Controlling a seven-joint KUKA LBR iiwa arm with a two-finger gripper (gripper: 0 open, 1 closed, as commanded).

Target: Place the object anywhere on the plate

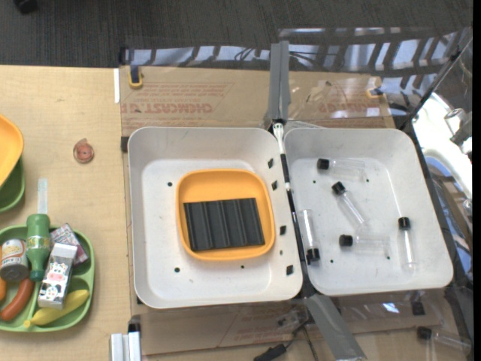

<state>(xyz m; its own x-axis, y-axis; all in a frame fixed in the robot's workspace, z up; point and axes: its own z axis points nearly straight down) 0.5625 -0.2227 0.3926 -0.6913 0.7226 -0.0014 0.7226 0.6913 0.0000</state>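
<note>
In the right bin [421, 265] beside the yellow plate [225, 224], we see clear capped tubes [347, 204] awaiting pickup; jaws' state we cannot tell.

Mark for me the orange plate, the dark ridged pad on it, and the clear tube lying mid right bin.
orange plate [225, 181]: camera view, bare upper rim in the left bin.
dark ridged pad [228, 225]: camera view, middle of its ribbed top.
clear tube [349, 205]: camera view, its transparent body below the black cap.
</note>
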